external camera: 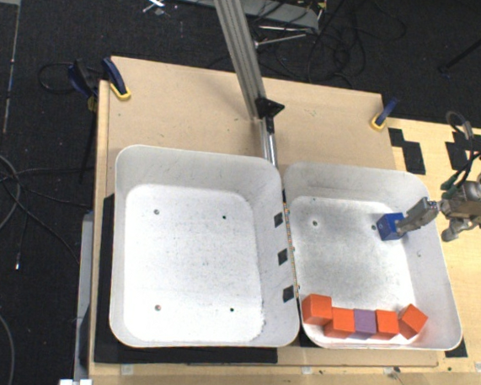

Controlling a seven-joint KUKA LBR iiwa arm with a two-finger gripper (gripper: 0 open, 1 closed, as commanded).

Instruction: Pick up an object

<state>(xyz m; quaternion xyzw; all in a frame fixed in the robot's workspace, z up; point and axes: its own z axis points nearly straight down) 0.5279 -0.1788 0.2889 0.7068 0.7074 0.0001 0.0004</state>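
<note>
A small blue block (389, 225) lies in the right bin (344, 257), toward its far right side. My gripper (428, 230) hangs over that bin's right rim, open, with its fingers spread. The left finger (418, 215) slants down to the blue block and seems to touch its right side. The block lies outside the gap between the fingers, and nothing shows in that gap. Along the bin's front wall sits a row of blocks: an orange one (317, 308), another orange (343, 322), a purple one (365, 321), then two more orange ones (387, 323) (413, 320).
The left bin (189, 242) stands beside the right one, their rims meeting at the middle. A slanted metal pole (242, 48) runs from the back down to the bins' far edge. Clamps (116, 78) (385, 113) grip the bench's back corners.
</note>
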